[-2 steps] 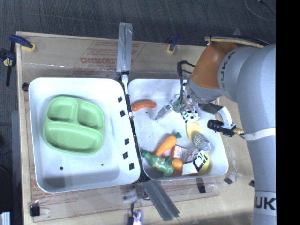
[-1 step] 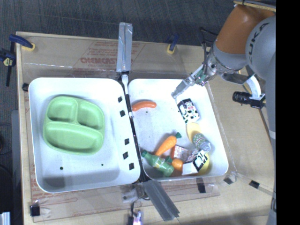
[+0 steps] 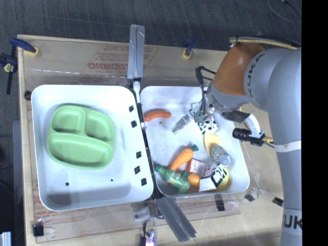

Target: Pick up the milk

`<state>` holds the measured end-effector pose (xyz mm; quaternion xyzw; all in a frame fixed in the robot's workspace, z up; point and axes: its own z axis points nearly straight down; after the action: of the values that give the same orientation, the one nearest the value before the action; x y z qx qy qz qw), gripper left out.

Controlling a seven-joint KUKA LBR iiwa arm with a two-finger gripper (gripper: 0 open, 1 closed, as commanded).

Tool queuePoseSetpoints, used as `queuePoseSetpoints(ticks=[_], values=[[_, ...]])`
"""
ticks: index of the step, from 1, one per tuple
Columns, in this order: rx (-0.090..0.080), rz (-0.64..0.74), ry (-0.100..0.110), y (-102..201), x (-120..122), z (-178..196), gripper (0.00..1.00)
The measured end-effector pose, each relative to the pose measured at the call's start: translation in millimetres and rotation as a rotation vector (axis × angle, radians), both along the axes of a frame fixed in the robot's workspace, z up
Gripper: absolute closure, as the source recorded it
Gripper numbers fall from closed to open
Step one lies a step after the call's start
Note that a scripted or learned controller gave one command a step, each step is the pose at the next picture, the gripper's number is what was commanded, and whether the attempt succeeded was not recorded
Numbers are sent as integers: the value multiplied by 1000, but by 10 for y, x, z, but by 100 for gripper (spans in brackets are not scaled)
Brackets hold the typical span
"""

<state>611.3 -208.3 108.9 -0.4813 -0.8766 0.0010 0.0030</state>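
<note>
Milk (image 3: 199, 166) at right bin (image 3: 169, 94) front edge, among carrots; jaws (image 3: 197, 118) well behind, state unclear.

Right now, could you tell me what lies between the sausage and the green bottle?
In the camera view, bare white bin floor lies between the sausage and green bottle; the carrot sits just right.

Tray (image 3: 82, 136) in left bin (image 3: 38, 137)

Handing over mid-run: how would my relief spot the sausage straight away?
Look in the right-hand shallow white bin, in its far left part, near the wall it shares with the other bin. The curved orange-red sausage lies there alone. Unlike the tapered orange carrot nearer the camera, it has two rounded ends and touches nothing.
</note>
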Motion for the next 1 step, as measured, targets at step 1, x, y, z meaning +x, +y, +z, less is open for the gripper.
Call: queuePoseSetpoints(ticks=[1], values=[[-1,25,-6,-29,-46,1152,0]])
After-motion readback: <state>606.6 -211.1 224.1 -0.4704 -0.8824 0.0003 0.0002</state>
